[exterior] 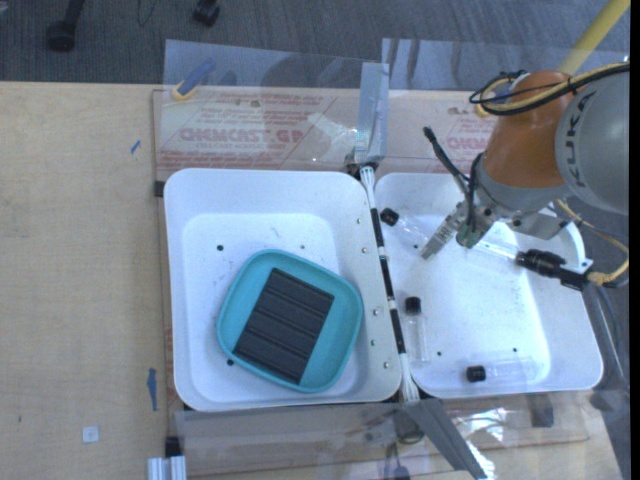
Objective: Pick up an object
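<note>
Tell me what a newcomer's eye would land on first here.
The teal tray with a dark ribbed slab on it stands out in the left bin. Next comes the arm's orange band over the right bin, its gripper low near that bin's upper left. Small black-capped clear tubes lie scattered there.

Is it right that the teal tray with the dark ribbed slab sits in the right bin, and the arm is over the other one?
Not quite. The camera view shows the teal tray with the dark ribbed slab in the left bin, not the right one. The arm is over the other one, the right bin.
</note>
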Controlling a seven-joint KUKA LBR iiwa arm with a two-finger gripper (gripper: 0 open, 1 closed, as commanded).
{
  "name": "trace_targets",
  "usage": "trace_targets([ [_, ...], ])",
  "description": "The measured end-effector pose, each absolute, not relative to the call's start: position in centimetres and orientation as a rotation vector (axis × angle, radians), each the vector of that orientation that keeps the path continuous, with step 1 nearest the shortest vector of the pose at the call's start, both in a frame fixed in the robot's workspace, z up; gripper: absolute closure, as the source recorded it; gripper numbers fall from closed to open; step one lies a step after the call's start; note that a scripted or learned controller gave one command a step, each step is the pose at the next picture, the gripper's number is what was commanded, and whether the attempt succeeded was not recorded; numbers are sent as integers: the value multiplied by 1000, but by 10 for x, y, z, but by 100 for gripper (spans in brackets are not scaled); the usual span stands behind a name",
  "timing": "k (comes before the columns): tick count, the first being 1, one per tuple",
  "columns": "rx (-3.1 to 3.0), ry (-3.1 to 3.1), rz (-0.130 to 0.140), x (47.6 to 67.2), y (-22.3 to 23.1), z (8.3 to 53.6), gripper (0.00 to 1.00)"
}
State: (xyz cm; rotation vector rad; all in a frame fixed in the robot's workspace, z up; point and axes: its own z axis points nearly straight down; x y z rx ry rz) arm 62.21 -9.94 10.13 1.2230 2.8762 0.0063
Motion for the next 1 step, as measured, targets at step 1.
trace_targets([
  [1,1214,2893,2,644,-13,186,100],
])
